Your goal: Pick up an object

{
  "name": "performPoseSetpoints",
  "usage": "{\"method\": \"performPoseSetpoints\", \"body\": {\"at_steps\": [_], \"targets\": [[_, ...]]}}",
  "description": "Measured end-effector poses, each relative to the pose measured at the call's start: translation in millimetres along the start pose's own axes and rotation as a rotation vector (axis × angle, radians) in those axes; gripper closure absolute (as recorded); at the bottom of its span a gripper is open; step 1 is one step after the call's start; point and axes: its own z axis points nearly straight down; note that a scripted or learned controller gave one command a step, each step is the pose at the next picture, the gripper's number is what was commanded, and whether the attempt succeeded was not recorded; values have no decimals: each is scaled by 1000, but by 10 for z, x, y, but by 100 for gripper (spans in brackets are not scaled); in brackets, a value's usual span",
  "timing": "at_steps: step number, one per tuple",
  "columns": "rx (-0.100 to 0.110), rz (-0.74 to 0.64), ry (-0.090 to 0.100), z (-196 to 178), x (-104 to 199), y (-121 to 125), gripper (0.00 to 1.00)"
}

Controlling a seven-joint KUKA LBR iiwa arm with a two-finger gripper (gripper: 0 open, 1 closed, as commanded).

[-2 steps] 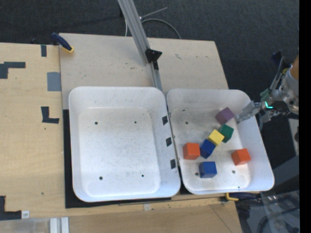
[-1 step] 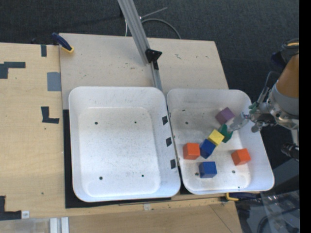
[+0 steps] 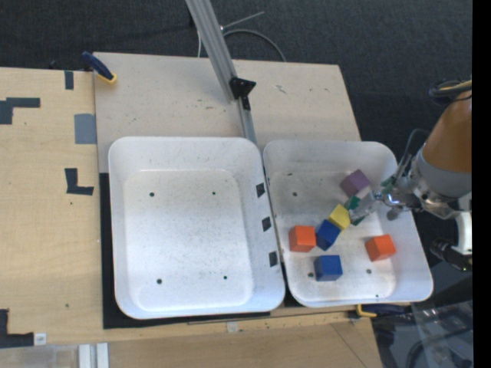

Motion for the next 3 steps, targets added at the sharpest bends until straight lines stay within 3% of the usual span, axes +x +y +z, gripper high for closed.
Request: {"method": "performPoseSetpoints", "body": {"at_steps": [1,2,3], "targets": [[-9,-1,3,447,74,106,0],[-24,-1,-5,294,52,139,100],[-10,-1,-2,-145,111,132,100]]}}
